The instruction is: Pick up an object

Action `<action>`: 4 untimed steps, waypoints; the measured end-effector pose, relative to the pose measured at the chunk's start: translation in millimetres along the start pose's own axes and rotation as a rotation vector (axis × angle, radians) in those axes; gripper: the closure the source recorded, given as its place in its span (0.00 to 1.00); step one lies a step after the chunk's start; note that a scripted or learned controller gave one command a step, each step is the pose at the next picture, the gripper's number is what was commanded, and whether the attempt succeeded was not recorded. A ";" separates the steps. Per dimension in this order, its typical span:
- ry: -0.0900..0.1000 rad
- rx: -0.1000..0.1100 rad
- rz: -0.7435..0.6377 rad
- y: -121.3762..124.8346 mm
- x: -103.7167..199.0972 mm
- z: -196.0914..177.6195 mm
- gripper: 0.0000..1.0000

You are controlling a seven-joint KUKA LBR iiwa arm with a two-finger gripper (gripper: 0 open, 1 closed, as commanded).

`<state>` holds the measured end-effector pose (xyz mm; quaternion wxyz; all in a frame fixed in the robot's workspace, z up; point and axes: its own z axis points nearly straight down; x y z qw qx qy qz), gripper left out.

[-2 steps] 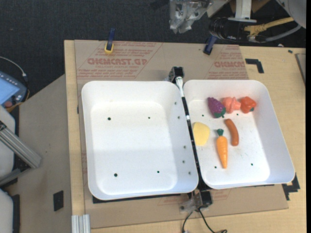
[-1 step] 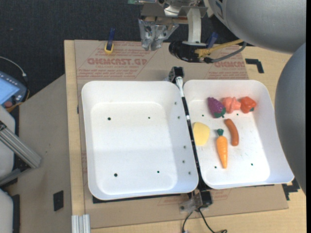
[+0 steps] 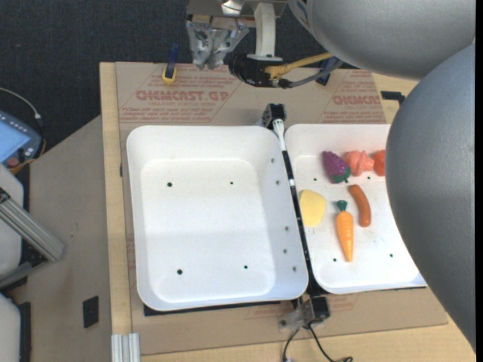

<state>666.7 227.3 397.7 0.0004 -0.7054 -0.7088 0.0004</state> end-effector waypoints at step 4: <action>-0.001 -0.003 0.002 0.0 -1.9 -40.7 1.00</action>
